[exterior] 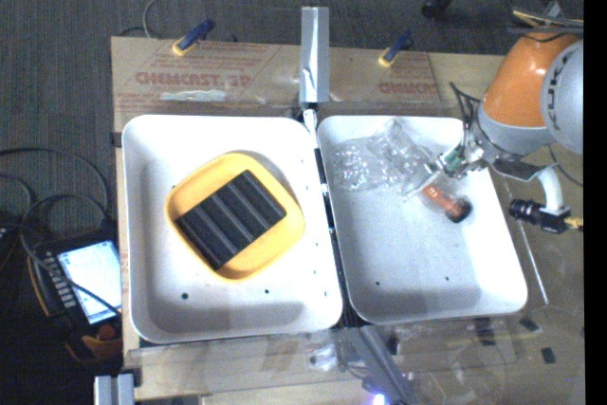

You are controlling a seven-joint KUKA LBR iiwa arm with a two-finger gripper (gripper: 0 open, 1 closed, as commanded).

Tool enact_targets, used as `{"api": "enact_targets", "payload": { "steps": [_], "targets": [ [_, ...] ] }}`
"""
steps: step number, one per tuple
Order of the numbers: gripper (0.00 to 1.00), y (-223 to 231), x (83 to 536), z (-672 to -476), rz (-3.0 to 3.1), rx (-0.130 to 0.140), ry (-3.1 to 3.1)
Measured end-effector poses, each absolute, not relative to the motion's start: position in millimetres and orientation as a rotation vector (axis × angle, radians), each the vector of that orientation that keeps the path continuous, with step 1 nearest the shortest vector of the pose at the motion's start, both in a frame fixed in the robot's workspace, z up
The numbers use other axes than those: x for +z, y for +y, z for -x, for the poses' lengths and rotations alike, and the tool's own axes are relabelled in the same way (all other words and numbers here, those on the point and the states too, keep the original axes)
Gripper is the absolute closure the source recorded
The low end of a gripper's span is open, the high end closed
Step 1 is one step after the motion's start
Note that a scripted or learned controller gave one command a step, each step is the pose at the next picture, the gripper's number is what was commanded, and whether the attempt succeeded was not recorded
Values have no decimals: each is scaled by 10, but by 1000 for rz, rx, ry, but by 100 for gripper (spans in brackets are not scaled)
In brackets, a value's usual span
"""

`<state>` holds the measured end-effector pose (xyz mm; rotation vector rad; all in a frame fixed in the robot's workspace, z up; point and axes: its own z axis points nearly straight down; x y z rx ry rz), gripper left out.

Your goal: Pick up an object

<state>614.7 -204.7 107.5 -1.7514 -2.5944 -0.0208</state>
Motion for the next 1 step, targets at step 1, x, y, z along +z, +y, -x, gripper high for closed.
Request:
{"api": "enact_targets", "payload": {
  "steps": [1],
  "targets": [
    [0,-1884,1082,-6098,1934,13,-2492]
  ]
}}
